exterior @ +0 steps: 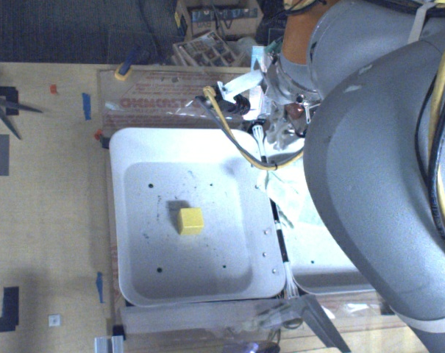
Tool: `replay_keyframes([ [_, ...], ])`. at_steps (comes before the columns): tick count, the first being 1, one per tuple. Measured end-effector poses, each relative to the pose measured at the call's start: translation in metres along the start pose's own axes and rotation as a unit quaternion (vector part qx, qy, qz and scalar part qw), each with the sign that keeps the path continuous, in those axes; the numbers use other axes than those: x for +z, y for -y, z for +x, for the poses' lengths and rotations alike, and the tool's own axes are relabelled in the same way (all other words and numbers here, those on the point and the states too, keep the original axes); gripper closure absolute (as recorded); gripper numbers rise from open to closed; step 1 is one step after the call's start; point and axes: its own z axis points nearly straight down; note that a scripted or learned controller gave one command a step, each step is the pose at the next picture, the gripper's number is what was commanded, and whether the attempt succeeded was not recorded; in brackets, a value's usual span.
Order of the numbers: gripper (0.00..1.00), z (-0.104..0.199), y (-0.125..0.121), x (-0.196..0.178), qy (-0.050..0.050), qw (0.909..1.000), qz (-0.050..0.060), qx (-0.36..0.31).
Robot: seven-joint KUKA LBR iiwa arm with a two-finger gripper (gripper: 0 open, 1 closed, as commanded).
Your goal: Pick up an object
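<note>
Arm [384, 145] dominates the right side of the camera view: big grey link running from top right down to the lower right edge, covering most of the right bin [321, 274]. Orange band [304, 31] sits near the top, just above the wrist.

Left bin [126, 160] is fully visible, white, shallow, rounded corners, a few small dark specks and holes on its floor. Right bin shows as a lit strip plus its front rim, right beside the left bin, the two touching along the middle seam.

Bench [45, 212] is light wood, with blue tape marks and some black pieces toward the left edge.

Gripper [277, 134] area is at the wrist, above the back edge of the bins near the seam between them. Cluttered with brackets, a yellow cable [233, 134] looping down over the left bin's back right corner, and white wiring. Finger state: cannot tell, the hardware blocks it. Nothing visible held there.

Yellow block [190, 220] lies on the floor of the left bin, roughly centre, casting a small shadow toward the back left. Well apart from the gripper, nothing touching it.
</note>
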Motion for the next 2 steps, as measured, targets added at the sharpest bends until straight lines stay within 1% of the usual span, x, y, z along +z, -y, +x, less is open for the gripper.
replay_keyframes([
  [1,1.00,-0.054,0.013,0.065,0.002,0.9994,0.001,0.034],
  [2,1.00,-0.070,0.041,0.041,0.000,0.9971,0.000,0.076],
])
